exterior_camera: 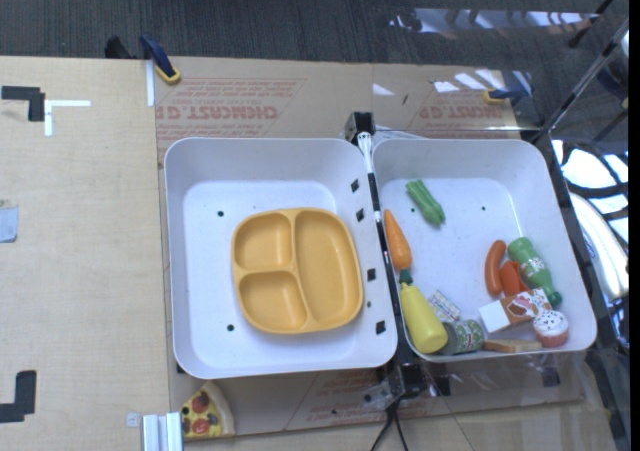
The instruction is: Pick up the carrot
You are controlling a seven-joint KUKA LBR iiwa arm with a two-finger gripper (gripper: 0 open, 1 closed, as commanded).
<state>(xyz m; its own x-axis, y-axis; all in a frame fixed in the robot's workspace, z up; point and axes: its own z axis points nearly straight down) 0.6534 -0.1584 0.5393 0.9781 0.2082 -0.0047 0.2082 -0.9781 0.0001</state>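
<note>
Orange and tapered, the carrot (397,242) lies in the right bin (530,167), hard against that bin's left wall, its green top pointing toward the near side. You should note that a yellow bottle-shaped toy (421,320) sits just beyond that green end, touching or nearly so; I cannot tell which. A green vegetable (425,202) lies apart from it toward the far side, and a cluster of other toy foods (522,291) crowds the near right corner, well apart from the target. The left bin (190,239) carries a yellow divided plate (297,270). No arm stands over either bin, so you cannot tell how the fingers are set. My judgement: the task is at its opening step, with the approach not yet begun and the carrot untouched. Your next move calls for a descent over the carrot's mid-length, with the fingers spread across its narrow width. Expect little room on the wall side, so one finger may strike the bin's rim or the dividing wall.
</note>
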